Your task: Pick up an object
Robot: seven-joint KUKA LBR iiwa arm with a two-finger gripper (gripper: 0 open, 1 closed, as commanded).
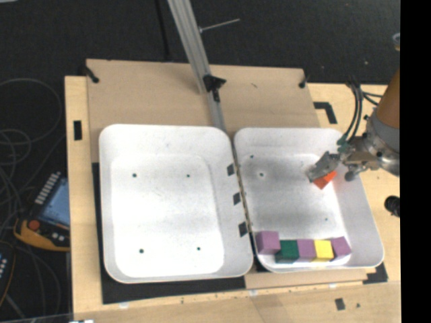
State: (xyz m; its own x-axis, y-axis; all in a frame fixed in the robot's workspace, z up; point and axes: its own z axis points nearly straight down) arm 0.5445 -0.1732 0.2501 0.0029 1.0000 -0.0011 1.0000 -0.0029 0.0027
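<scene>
An orange block [324, 178] is pinched between the fingers of the gripper [323, 172] above the right bin [296, 210], while purple, green and yellow blocks [304, 248] are lined along its near wall.

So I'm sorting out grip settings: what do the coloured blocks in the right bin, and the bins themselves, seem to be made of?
The blocks along the near wall, such as the yellow block and green block, look like matte foam or painted wood: flat colour, no glints, though the view is too coarse to settle which. The right bin and left bin look like smooth moulded white plastic, with rounded corners and a soft sheen.
</scene>
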